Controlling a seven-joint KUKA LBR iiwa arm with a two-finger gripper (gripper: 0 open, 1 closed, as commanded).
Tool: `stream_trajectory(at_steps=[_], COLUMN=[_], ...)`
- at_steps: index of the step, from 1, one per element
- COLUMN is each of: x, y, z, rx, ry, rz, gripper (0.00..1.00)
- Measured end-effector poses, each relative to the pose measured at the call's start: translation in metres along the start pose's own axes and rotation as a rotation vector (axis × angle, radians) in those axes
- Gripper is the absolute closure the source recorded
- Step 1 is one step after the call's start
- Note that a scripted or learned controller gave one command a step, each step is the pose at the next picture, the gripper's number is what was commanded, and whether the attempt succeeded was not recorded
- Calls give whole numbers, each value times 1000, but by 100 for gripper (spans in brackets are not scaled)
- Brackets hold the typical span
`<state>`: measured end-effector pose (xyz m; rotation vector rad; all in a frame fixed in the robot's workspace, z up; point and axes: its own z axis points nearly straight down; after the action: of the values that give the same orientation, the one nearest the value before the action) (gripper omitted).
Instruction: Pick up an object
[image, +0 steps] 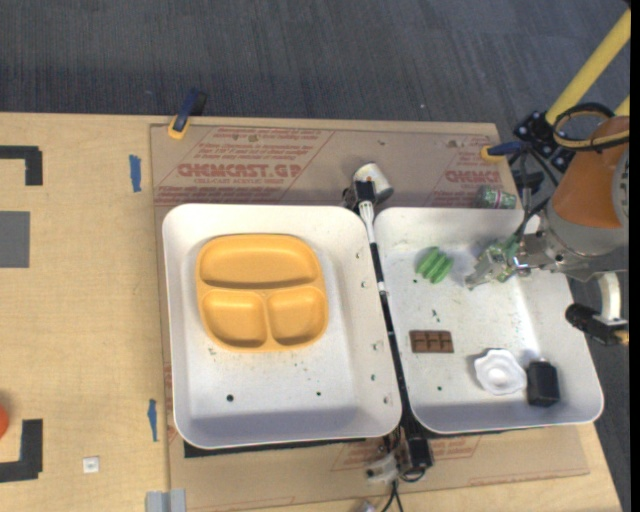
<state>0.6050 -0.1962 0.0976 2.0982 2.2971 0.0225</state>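
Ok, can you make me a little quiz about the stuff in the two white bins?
1. True or false: the yellow tray with three sections lies in the left bin.
2. Which thing in the right bin is closest to the robot's hand?
A. the green toy
B. the brown chocolate bar
C. the black block
3. Fill in the missing word: the white cup sits right beside the ____ block.

Key: 1 true; 2 A; 3 black.
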Motion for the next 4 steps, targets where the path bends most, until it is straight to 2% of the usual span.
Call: stream_trajectory(at_steps=[1,2,3,4], x=[-15,6,49,83], y=[67,60,61,62], z=[1,13,16,16], rx=[27,42,51,58], ry=[23,26,28,29], rz=[-194,-485,-515,-654], gripper=[0,0,0,0])
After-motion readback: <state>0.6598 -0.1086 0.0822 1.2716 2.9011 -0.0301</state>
